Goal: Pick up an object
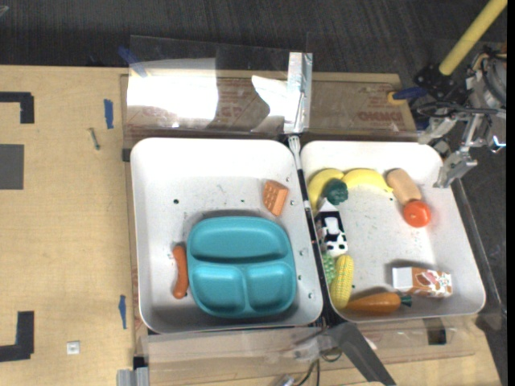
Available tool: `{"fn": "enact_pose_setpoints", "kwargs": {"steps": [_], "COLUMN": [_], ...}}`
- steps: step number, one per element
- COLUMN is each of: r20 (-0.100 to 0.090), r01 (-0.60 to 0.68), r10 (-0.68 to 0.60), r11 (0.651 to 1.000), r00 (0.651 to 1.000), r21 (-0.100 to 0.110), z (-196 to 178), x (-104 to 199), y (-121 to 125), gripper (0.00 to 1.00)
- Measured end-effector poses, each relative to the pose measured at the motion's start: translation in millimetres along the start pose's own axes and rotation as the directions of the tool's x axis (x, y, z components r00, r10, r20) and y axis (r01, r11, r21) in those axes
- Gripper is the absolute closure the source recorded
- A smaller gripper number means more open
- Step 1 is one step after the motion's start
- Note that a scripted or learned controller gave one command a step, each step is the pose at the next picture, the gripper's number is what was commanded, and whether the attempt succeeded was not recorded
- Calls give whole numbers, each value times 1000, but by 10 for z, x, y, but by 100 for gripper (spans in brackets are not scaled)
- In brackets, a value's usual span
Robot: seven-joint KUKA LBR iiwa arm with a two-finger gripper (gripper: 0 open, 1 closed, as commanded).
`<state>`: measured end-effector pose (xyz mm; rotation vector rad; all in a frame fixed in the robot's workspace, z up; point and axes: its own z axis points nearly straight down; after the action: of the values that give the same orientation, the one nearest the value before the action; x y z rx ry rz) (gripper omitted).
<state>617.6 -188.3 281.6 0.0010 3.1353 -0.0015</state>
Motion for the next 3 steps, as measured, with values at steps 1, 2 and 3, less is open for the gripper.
{"fn": "enact_pose_setpoints", "kwargs": {"steps": [1,2,3], "r20": [-8,7,3], "r01": [24,53,-111], "r10": [-24,-53,111], "r11": [1000,999,994], "r00": [1000,999,994], "r21": [-3,3,-1], "z": [1175,1919,1926], "x": [541,252,630], "y": [35,-266,-251], "gripper": [0,0,0]}}
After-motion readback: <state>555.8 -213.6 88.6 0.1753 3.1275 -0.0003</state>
